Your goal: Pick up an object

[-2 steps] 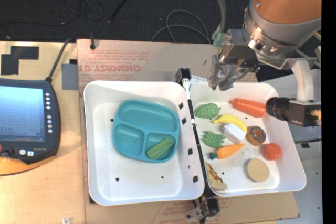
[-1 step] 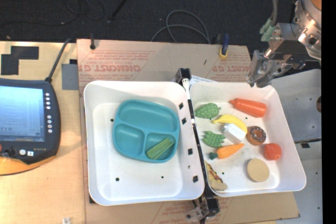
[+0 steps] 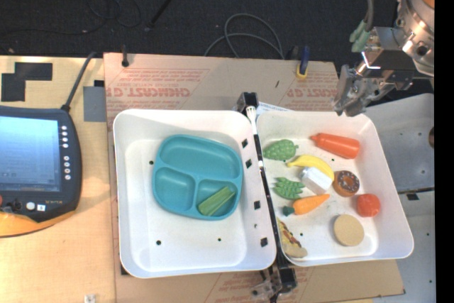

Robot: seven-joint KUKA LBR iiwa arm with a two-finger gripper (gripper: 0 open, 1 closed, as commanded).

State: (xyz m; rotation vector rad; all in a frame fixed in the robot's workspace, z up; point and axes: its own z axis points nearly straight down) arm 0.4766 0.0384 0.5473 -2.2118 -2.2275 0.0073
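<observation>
**Toy food fills the right bin; gripper hangs above its far corner**

Two white bins sit side by side in the middle of the frame. The left bin [image 3: 135,238] holds a teal divided plate [image 3: 195,174], and a green pickle-shaped piece [image 3: 216,200] lies in the plate's lower right compartment.

The right bin [image 3: 390,223] carries the loose objects. Along its upper part lies an orange-red sausage [image 3: 337,145], with a green leafy piece [image 3: 279,150] to its left near the divider. Below these, a yellow banana [image 3: 312,164] touches a small white block [image 3: 317,179], and a second green leafy piece [image 3: 287,188] lies just left of the block. A carrot [image 3: 309,204] rests below them. Toward the right are a chocolate doughnut [image 3: 346,183], a red tomato [image 3: 367,205] and a tan round biscuit [image 3: 348,230]. A pale, speckled piece [image 3: 291,240] lies at the bin's lower left corner.

The gripper [image 3: 352,97] hangs at the upper right of the frame, above the right bin's far rim, well apart from every object; nothing sits between it and the bin, and whether it is wide or narrow cannot be told. A tablet [image 3: 32,163] lies at the left edge.
</observation>
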